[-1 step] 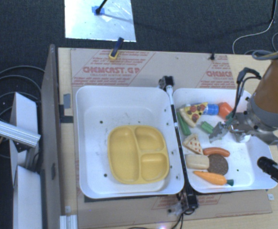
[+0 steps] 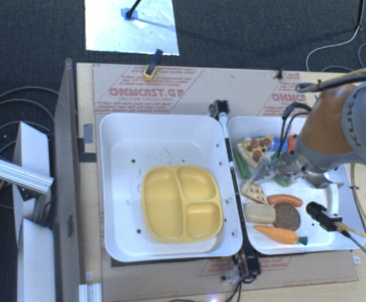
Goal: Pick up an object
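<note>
Hovering among toy food (image 2: pixel 273 200) in the right bin (image 2: pixel 343 241), gripper (image 2: pixel 276 166) state unclear.

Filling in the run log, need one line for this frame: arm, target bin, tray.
arm: over right bin | gripper: low among toy food near pizza slice | grasp: unconfirmed | yellow tray: left bin

Single grey arm (image 2: pixel 359 121) enters from right edge, upper half of view. Broad orange band (image 2: pixel 324 121) just above wrist, facing camera. Forearm slants down and leftward. Wrist section grey, rounded, below band. Hand (image 2: pixel 277 167) hangs at arm's left end, pointed down, low, dark and blurred against clutter beneath. Finger spread cannot be read. Thin black cable loops along wrist beside band.
</note>
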`<state>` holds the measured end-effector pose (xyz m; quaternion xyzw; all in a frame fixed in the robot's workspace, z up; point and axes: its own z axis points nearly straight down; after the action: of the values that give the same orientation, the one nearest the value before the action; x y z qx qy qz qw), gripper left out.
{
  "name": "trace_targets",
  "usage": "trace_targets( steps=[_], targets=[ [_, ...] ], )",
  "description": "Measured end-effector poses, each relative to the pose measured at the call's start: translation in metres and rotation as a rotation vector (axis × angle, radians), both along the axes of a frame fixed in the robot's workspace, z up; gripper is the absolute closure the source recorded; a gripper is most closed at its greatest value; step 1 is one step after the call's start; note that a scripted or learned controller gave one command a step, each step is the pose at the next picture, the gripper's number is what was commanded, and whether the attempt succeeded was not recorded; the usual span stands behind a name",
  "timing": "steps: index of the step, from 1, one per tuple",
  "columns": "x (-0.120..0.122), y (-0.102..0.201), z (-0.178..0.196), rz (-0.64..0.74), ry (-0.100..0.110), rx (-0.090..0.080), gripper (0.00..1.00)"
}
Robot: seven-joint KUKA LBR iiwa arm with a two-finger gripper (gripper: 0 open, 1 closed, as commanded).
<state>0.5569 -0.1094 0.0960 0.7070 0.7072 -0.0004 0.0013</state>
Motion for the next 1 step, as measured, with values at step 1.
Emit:
trace_targets(
  steps=[1],
  targets=[
    [0.0594, 0.0122, -0.0049, 0.007, -0.015, 0.002, 0.0]
  ],
)
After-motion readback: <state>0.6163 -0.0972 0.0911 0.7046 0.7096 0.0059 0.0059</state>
